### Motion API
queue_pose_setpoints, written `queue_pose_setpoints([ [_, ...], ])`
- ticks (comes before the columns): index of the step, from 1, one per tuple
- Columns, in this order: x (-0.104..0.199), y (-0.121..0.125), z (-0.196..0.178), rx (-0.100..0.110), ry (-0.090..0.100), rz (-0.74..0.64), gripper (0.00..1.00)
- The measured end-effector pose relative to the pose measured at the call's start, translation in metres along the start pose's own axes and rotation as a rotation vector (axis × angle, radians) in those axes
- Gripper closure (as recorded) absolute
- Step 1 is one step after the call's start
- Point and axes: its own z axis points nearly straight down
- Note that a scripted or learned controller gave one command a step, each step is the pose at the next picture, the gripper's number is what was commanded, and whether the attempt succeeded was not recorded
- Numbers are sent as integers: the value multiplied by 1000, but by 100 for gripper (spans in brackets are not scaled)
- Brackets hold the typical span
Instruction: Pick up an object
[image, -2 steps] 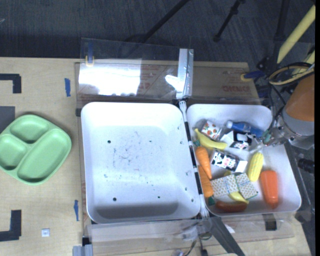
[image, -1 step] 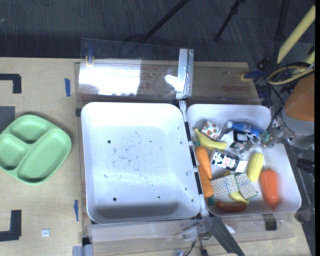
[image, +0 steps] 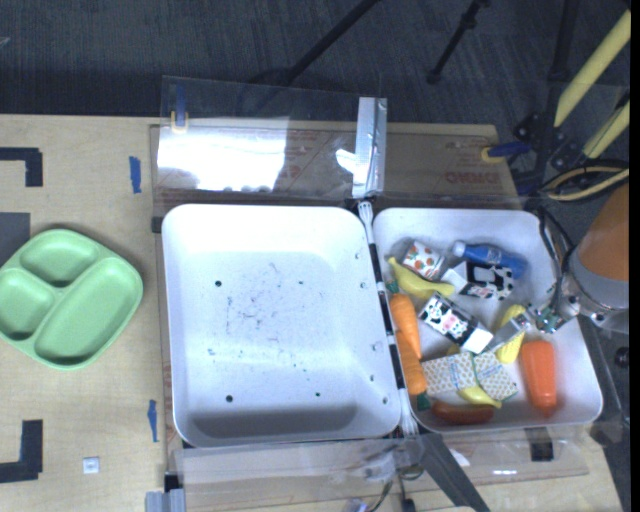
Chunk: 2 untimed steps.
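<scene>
Two shallow white plastic bins with rounded corners sit side by side on the pale wooden worktop (image: 80, 150). The left white bin (image: 200, 240) has a smooth floor marked with faint scuffs and a few small dark holes. The right white bin (image: 570, 405) holds a jumble of small toys: two orange carrot-shaped pieces, one long carrot (image: 405, 340) lying along the bin's left wall and one stubby carrot (image: 539, 372) near the right wall; a yellow banana-shaped piece (image: 420, 283); a blue and white toy (image: 487, 258) toward the back; a white block with black patches (image: 445, 318) in the middle; and two checked fabric squares (image: 470, 375) toward the front, touching each other. The grey arm with an orange band (image: 605, 250) reaches in from the right, and its metal tool (image: 545, 320) hangs over the right bin's right side, just above the stubby carrot; whether its tips are apart or together cannot be told. One pale green three-compartment plastic plate (image: 65, 297) lies on the worktop well left of the bins. A clear plastic sheet (image: 260, 150) stands behind the left bin.
</scene>
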Motion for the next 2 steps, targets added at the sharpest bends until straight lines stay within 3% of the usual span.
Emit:
queue_pose_setpoints([
  [1, -1, 1, -10, -3, -4, 1, 100],
  [2, 21, 27, -105, 0, -6, -62, 100],
])
